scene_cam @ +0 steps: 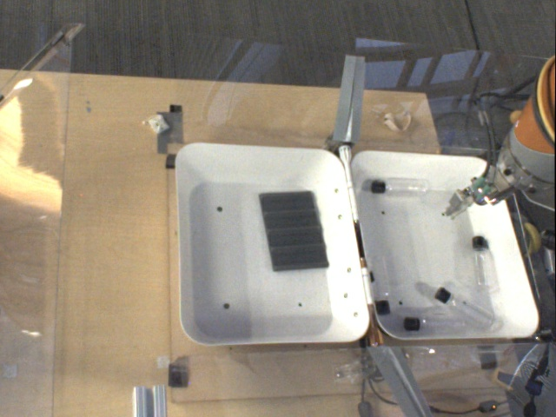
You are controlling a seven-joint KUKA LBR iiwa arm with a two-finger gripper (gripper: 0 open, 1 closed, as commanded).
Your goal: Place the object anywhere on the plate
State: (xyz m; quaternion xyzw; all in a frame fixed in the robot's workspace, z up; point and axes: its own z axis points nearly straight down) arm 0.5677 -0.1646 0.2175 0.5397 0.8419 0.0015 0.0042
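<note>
A dark grey ridged plate (294, 230) lies flat in the middle of the left bin (200, 233). Several clear tubes with black caps lie in the right bin (417, 241): one along the far wall (401, 185), one near the right wall (479, 263), and one toward the near right corner (456, 302). My gripper (458, 204) hangs over the right bin's far right part, tips slanting down to the left, between the far tube and the right-hand tube. Nothing is visible at its tips.
Two more black caps (382, 306) (411, 324) sit by the right bin's near wall. A grey metal post (350, 102) rises behind the seam between the bins. Cables (499, 107) trail at the far right beside the arm.
</note>
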